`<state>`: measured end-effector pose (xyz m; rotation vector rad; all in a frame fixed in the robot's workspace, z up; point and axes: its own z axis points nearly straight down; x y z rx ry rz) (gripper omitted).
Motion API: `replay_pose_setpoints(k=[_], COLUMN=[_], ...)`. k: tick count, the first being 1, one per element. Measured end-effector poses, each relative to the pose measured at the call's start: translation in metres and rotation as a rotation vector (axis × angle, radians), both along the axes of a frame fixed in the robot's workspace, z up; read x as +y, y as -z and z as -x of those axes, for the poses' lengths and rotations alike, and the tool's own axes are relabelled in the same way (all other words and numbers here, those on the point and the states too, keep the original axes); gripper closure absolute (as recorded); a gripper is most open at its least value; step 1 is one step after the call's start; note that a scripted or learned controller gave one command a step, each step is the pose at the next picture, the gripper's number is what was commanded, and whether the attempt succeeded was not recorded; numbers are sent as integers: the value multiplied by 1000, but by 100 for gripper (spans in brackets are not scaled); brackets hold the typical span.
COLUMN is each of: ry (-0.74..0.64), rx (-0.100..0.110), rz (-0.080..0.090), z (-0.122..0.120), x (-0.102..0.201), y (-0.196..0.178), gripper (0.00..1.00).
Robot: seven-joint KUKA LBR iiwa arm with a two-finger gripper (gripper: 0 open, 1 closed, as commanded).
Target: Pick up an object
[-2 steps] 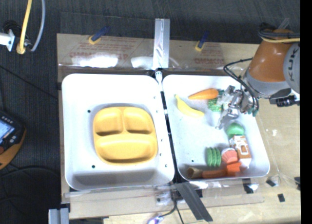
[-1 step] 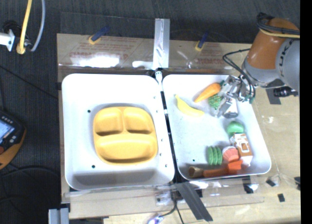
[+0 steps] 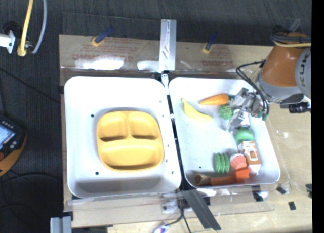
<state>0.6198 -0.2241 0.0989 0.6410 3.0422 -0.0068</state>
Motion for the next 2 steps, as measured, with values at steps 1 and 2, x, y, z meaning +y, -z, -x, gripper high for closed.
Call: replay_pose_setpoints(k=[1, 2], ry=[105, 169], rx=[-5, -8], rz=[-1, -5], z=[7, 38], x=[21, 58], y=[-1, 0], gripper=[0, 0])
